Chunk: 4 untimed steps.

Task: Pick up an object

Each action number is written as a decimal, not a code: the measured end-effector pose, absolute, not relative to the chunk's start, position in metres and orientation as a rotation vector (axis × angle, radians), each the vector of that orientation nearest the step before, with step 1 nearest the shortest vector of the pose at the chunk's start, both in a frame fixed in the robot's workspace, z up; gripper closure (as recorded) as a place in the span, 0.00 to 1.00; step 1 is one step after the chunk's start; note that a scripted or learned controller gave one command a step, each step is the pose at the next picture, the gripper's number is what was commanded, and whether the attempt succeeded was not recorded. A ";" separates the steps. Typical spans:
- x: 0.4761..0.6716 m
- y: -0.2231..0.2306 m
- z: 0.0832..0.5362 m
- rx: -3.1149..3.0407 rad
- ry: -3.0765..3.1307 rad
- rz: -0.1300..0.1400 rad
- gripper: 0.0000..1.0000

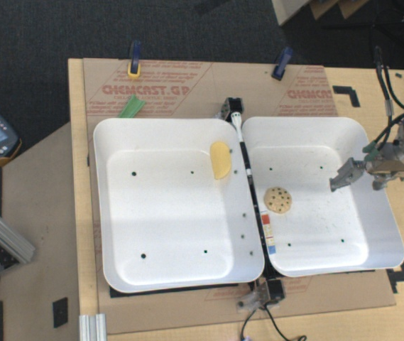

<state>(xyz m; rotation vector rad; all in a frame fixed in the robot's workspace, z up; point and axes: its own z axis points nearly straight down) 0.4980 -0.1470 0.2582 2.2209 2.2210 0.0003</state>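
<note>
A round chocolate-chip cookie (278, 199) lies on the floor of the right bin (329, 258), near its left wall. A pale yellow, banana-like piece (220, 160) lies in the left bin (166, 261), close to its upper right corner. My gripper (361, 180) hangs over the right side of the right bin, well to the right of the cookie and slightly above it in the view. Its fingers (344, 175) are spread open with nothing between them.
The two bins meet at a black divider (248, 183) carrying a small red, white and blue strip (267, 233). Both stand on a cardboard sheet (187, 84) held by clamps at the back. A green object (131, 107) lies on the cardboard behind the left bin.
</note>
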 end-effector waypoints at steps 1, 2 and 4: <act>0.499 -0.147 0.269 2.218 2.219 0.002 1.00; 0.480 -0.159 0.325 2.217 2.214 0.005 1.00; 0.480 -0.127 0.333 2.216 2.221 0.003 1.00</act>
